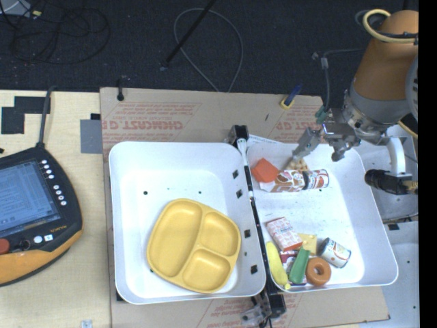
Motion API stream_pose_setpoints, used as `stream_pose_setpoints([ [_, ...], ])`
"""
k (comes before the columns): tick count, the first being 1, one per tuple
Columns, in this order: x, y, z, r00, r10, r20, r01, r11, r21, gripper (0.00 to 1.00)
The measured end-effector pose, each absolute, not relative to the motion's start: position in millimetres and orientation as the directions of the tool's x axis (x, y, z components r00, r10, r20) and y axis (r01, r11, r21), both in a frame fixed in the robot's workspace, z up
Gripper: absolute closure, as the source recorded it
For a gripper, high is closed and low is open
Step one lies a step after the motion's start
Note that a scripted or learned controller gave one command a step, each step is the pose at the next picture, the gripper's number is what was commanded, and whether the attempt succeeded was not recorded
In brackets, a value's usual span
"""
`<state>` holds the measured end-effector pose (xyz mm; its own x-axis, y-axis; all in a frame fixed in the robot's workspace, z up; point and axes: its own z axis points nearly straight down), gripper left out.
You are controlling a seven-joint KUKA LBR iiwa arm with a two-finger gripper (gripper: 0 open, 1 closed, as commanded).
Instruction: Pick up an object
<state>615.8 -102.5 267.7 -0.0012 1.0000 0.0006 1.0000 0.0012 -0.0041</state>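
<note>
Right bin (382, 251): doughnut (318, 272), small can (336, 253), banana (274, 262) being kept at the near end; bottle (300, 180) lying farther back. Pincer (319, 144), fingers spread, being held above the far edge, nothing gripped.

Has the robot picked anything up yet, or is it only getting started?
Nothing looks picked up yet. The end effector hangs over the far end of the right bin, above the small red-and-white can lying on its side, with nothing visibly between its fingers. The pile in the near corner, including the donut, also sits in the bin. The whole grasp and lift remains.
</note>
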Motion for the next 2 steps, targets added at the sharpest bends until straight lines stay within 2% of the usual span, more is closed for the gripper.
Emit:
stream_pose_setpoints([
  [1,630.0,-126,158,0.000,1.000,0.001,1.000,0.000,-0.013,0.00],
  [2,640.9,-146,130,-0.002,1.000,-0.002,1.000,0.002,0.008,0.00],
])
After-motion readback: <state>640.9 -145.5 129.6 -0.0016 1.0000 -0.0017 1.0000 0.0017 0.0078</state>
